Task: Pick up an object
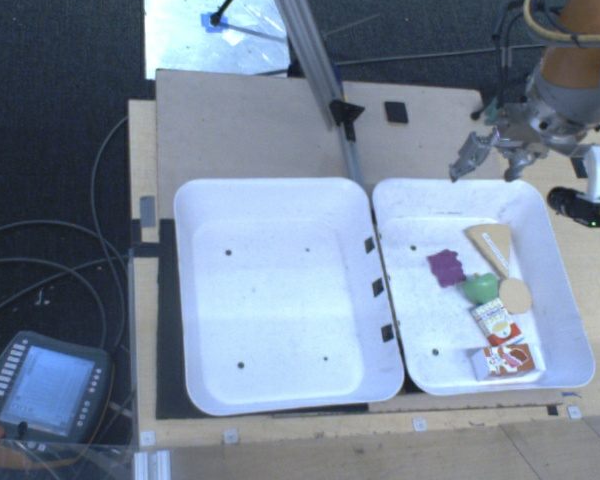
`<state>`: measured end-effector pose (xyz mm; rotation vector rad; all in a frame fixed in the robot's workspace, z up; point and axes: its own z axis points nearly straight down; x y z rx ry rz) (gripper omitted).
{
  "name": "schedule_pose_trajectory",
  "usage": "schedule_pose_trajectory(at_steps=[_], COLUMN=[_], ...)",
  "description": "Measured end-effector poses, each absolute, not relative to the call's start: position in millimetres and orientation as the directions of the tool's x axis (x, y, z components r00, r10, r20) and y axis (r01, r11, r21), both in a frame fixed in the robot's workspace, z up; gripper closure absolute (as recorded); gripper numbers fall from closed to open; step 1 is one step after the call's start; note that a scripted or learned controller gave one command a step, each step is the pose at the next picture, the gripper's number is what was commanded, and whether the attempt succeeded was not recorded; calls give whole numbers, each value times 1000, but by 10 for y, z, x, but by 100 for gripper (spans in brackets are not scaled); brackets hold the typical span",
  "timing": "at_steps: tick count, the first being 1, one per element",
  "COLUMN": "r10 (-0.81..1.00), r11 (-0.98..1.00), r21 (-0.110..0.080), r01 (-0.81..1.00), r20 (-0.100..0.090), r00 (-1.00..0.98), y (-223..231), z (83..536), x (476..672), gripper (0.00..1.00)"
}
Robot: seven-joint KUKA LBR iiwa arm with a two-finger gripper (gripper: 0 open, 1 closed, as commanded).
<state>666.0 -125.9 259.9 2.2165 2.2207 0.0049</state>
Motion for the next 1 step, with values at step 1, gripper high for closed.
schedule_pose_trajectory(at_steps=[1], r10=[1000], r11=[5], r21=[-5], r01=[1000], r20=[2], r00=[-5], y=[-580], z=[1876], x=[6102], gripper=[0])
